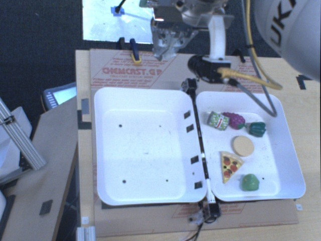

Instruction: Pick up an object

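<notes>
We see the arm (288, 19) entering from the right at the top of the view, its broad pale casing with dark lettering filling the upper right corner. The wrist (200, 1) sits near the top centre, a rounded grey metal section. Below it hangs the gripper (165, 46), pointing downward and held high. A yellow cable (251, 39) and a grey one (261, 97) trail down from the arm. Whether the fingers are parted is unclear to us.
</notes>
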Motion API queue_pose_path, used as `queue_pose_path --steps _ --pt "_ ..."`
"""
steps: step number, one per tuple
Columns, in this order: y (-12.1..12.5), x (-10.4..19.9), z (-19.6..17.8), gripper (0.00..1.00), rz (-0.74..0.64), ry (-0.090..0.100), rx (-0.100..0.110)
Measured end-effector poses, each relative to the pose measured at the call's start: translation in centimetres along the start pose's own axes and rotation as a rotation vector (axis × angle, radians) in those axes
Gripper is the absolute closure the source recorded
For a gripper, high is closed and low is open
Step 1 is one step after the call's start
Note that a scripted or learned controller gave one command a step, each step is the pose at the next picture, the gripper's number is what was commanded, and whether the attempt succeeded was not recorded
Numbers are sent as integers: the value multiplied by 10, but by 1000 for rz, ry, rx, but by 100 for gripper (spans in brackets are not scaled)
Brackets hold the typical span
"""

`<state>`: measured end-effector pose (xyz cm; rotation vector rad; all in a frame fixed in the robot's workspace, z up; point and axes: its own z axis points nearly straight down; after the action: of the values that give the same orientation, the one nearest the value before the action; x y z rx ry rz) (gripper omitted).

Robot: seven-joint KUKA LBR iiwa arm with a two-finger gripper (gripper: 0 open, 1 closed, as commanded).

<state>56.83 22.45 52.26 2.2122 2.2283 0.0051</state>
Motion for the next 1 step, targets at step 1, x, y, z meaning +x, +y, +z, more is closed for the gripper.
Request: queue_pose_path --steps 1 --pt "-57 11 -14 100 0 1 2"
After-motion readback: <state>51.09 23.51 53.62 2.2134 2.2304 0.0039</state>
